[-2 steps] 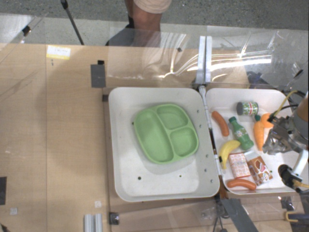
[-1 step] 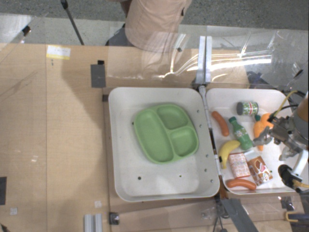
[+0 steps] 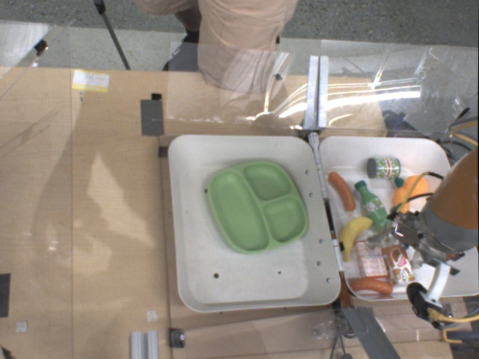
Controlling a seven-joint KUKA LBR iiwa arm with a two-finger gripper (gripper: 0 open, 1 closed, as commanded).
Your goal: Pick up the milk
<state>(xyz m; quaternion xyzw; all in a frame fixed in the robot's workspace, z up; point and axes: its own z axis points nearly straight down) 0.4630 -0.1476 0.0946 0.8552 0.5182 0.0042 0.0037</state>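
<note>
The grey arm with its orange band (image 3: 458,200) leans in from the right over the right white bin (image 3: 340,149), and its gripper (image 3: 419,238) is hidden below the wrist, so its grasp cannot be told. A small red-and-white milk carton (image 3: 399,264) lies flat near the bin's front, beside a pink patterned packet (image 3: 370,259). Around them sit a yellow banana (image 3: 354,234), a green bottle (image 3: 372,204), and two red sausages (image 3: 342,191). The left white bin (image 3: 187,275) holds a green divided plate (image 3: 257,206).

No readable text. Can (image 3: 383,167) near right bin's (image 3: 434,149) far edge and carton (image 3: 370,259) near its front edge: print blurred.
</note>
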